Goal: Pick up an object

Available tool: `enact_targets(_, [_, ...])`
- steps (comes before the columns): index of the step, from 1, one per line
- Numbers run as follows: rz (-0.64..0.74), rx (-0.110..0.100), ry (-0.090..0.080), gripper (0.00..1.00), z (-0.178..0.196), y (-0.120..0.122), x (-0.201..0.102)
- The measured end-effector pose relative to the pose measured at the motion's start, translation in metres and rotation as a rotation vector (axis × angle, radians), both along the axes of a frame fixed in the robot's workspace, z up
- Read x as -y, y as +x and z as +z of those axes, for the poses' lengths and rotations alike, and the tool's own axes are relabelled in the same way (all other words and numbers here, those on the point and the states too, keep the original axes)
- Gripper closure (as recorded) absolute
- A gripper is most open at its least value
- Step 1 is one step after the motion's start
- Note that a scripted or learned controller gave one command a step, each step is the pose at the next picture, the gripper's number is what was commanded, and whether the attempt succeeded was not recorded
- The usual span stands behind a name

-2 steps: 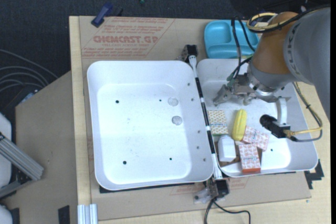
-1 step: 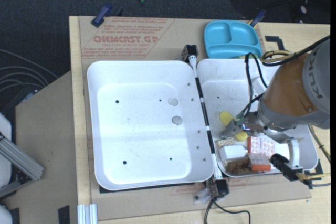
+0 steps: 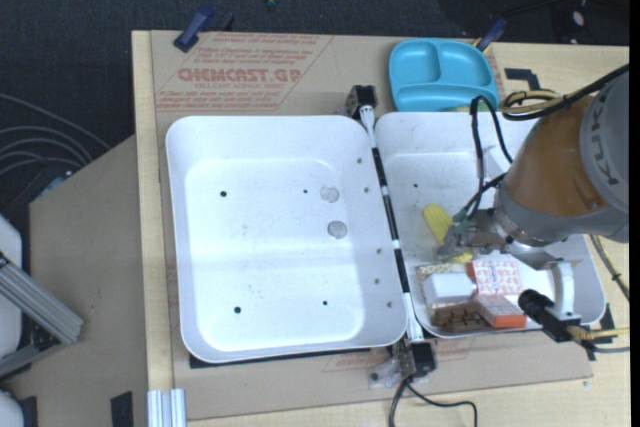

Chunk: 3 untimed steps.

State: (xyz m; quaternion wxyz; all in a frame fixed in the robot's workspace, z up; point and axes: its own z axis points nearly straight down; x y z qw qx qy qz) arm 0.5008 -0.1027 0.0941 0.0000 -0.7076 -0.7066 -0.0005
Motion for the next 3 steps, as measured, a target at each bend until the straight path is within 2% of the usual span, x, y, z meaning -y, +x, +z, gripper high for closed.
enact_targets(1, [0.004, 0.002, 0.001, 1.0, 0.156, -0.021, -0.084])
enact_targets(2, [0.003, 0.0, 0.0, 1.0, 0.163, -0.019, -0.157])
enact_targets(3, [0.003, 0.0, -0.001, 1.0, 0.169, -0.022, -0.189])
